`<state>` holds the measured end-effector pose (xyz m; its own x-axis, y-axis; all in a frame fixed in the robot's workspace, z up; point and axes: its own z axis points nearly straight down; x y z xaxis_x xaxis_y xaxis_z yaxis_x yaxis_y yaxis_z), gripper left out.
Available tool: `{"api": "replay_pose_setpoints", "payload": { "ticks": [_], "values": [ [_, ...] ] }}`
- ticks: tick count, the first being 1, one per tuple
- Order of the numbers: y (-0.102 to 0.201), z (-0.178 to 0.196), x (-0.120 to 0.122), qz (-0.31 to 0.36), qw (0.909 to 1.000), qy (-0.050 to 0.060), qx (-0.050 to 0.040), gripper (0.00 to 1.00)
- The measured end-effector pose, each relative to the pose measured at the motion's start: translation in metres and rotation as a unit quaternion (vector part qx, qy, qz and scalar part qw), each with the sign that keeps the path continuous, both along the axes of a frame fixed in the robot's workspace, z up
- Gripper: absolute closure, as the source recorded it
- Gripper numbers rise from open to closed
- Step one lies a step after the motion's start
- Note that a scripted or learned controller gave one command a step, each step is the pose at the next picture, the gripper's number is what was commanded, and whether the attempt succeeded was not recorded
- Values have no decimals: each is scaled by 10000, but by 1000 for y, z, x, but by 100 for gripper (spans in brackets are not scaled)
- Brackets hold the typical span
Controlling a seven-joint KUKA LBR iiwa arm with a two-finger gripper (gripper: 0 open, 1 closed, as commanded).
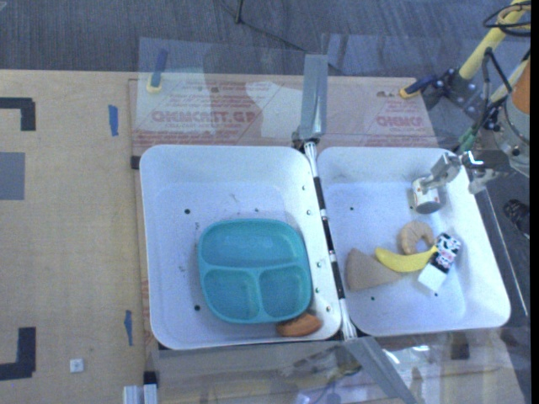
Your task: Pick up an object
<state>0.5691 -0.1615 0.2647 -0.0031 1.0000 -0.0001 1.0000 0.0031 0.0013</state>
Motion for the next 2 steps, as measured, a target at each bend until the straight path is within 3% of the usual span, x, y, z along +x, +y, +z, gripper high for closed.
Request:
{"api": "replay_pose_setpoints", "payload": {
  "ticks": [1,2],
  "values": [
    [-39,-167,23,91,10000,-9,-3,0],
    [-17,-176,-34,-10,10000,-39,-7,0]
  ]
}}
